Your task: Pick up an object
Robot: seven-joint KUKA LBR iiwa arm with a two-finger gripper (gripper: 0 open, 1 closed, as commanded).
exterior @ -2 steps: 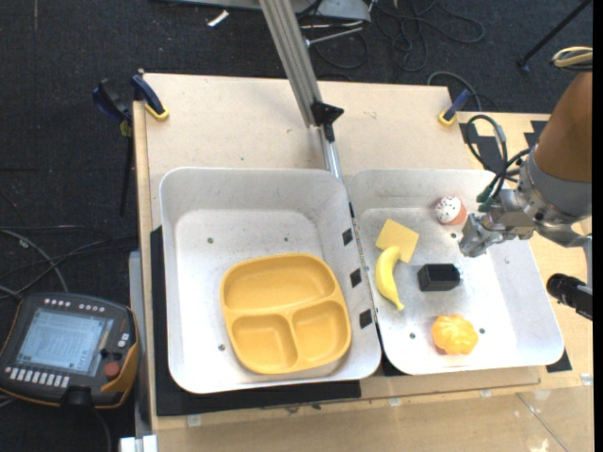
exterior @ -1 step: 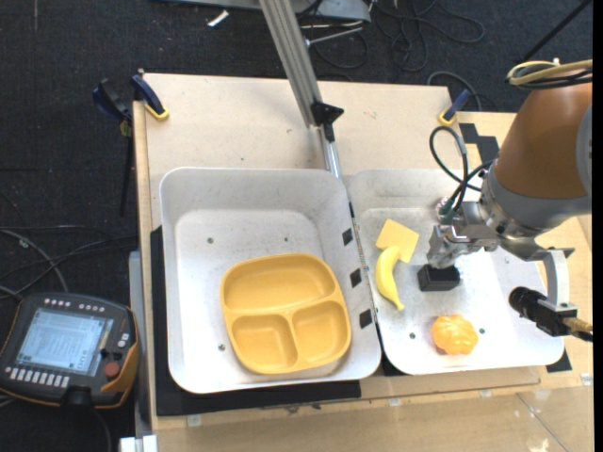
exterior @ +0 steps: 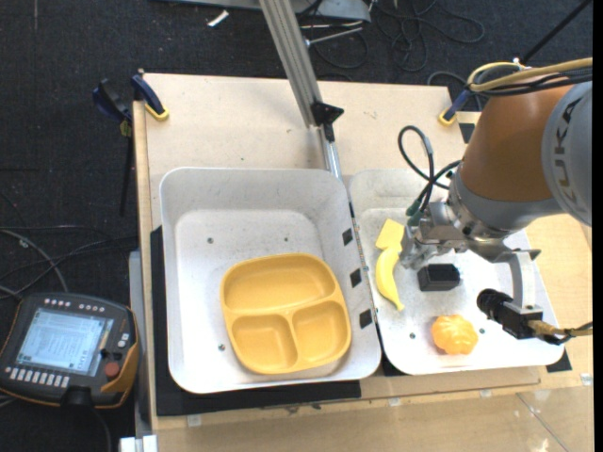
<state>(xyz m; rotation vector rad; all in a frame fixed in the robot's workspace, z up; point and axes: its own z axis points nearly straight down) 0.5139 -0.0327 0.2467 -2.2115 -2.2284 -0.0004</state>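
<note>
The right bin (exterior: 405,347) holds a yellow banana (exterior: 386,277) along its left side. A pale yellow wedge (exterior: 389,234) lies just above the banana. An orange fruit (exterior: 454,335) sits near the front of the bin. A small black block (exterior: 439,276) lies right of the banana. My gripper (exterior: 417,250) hangs low over this bin, just right of the banana and wedge and directly above the black block. The wrist hides its tips, and nothing is visibly held.
The left bin (exterior: 188,205) contains a yellow three-compartment tray (exterior: 283,311). A slanted metal pole (exterior: 294,50) crosses behind the bins. A teach pendant (exterior: 66,347) lies off the bench at the left. The arm (exterior: 528,158) covers the right bin's back right.
</note>
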